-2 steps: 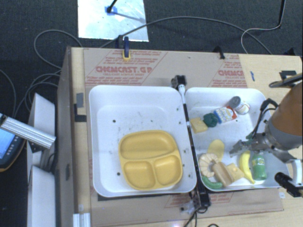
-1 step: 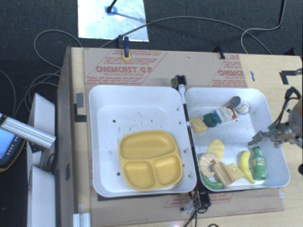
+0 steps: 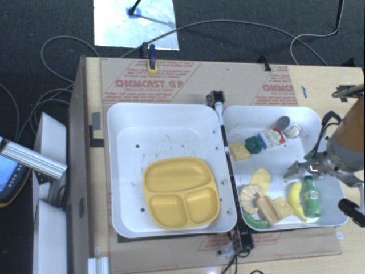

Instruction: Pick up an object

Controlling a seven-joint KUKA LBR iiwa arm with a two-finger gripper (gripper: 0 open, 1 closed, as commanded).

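Your gripper (image 3: 305, 169) hangs over the right bin (image 3: 251, 116), above the green bottle (image 3: 311, 197) beside the banana (image 3: 295, 197); jaw state can't be told. Yellow divided tray (image 3: 181, 192) sits in the left bin (image 3: 122, 153).

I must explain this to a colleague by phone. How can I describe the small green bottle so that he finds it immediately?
Start at the right bin. Along its near edge lies a cluster of toy food. At the cluster's right end lies the green bottle, right of the yellow banana; it alone is bright green with a label.
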